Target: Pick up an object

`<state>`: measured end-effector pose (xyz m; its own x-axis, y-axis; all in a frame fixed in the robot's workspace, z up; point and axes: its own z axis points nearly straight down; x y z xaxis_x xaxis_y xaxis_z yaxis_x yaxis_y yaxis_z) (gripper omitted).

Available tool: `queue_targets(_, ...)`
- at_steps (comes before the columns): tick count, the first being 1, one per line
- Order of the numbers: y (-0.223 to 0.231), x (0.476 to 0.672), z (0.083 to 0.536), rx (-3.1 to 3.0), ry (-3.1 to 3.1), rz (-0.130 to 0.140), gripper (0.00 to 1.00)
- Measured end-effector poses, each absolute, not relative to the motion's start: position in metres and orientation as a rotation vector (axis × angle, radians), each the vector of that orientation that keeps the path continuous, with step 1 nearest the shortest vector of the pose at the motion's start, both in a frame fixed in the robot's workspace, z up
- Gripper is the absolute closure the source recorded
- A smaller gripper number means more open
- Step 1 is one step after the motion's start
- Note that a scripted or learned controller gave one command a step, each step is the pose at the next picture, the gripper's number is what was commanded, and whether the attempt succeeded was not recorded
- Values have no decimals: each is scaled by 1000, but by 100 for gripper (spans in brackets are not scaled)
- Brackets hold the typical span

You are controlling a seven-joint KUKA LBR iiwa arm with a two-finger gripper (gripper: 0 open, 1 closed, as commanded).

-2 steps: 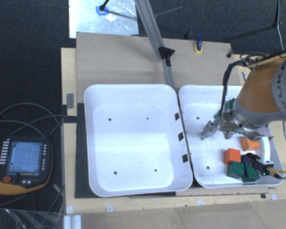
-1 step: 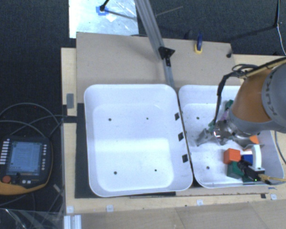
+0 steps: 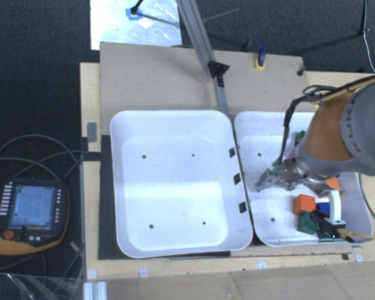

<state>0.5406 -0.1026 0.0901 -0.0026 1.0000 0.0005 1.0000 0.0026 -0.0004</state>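
Observation:
My gripper (image 3: 270, 179) is low inside the right bin (image 3: 256, 136), near its left wall, and the grey arm with the orange band (image 3: 328, 133) comes in over it from the right. Several small objects lie in the bin's front right corner: an orange block (image 3: 304, 202), a dark green piece (image 3: 312, 222), and a blue and white item (image 3: 330, 207). They sit to the right of and nearer than the gripper, apart from it. A small green item (image 3: 297, 144) shows behind the wrist. The arm hides part of the bin floor.
The left bin (image 3: 122, 130) stands beside the right one, sharing a middle wall with black clips (image 3: 237, 179). A slanted metal pole (image 3: 200, 36) rises behind the bins. A teach pendant (image 3: 28, 214) with cables lies on the floor at far left.

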Motion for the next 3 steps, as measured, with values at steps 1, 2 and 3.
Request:
queue_targets(1, -103, 542, 101, -2218, -2227, -4, 100)
queue_targets(2, -103, 537, 163, -2221, -2230, -8, 100)
queue_targets(3, -114, 539, 218, -2223, -2231, -8, 100)
